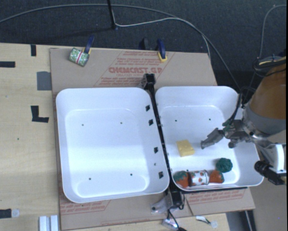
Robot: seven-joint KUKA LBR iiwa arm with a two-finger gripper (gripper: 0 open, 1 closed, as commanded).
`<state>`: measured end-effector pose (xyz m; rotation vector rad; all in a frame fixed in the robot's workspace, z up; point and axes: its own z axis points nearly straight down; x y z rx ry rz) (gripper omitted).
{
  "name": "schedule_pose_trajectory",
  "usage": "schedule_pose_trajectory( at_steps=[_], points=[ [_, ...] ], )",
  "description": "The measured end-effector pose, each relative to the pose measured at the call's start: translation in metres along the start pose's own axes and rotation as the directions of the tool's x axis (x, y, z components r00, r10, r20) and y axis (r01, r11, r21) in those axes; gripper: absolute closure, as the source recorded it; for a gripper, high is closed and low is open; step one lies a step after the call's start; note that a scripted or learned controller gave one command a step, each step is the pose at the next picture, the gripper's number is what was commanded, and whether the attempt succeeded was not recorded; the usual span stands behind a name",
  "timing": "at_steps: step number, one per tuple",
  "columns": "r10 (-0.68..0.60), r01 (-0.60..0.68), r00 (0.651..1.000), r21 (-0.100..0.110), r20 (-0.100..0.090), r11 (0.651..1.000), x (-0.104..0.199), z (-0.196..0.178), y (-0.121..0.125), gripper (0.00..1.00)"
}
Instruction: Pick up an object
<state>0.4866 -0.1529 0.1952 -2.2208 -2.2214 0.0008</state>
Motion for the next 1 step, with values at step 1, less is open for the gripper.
schedule_pose_trajectory(
  at_steps=[1],
  points=[
    [-0.002, 0.002, 1.0, 0.003, -0.001, 1.0, 0.0243, 0.1133, 0.0537, 0.0]
  ],
)
